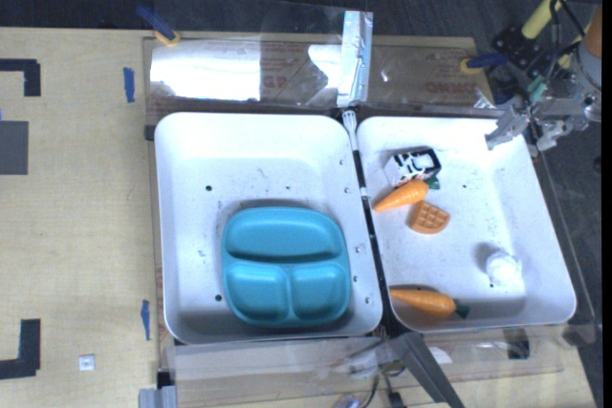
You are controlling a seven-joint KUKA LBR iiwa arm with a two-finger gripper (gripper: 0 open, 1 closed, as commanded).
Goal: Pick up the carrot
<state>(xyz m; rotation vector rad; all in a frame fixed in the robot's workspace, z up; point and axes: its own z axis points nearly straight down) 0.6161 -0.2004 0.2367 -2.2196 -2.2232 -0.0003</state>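
While our claw (pixel 514 127) hung over the top right corner of the right bin (pixel 550 234), it held nothing, and we could not tell how wide it was. One carrot (pixel 402 195) lay by the middle wall, close to a waffle toy (pixel 428 219). Another carrot (pixel 424 302) lay at the bottom. We needed to pick one and come straight down.

The arm (pixel 583 43) is cut off by the right edge, its fingers too small to tell; the small white object (pixel 500 267) in the right bin (pixel 550 205) is too blurred to identify
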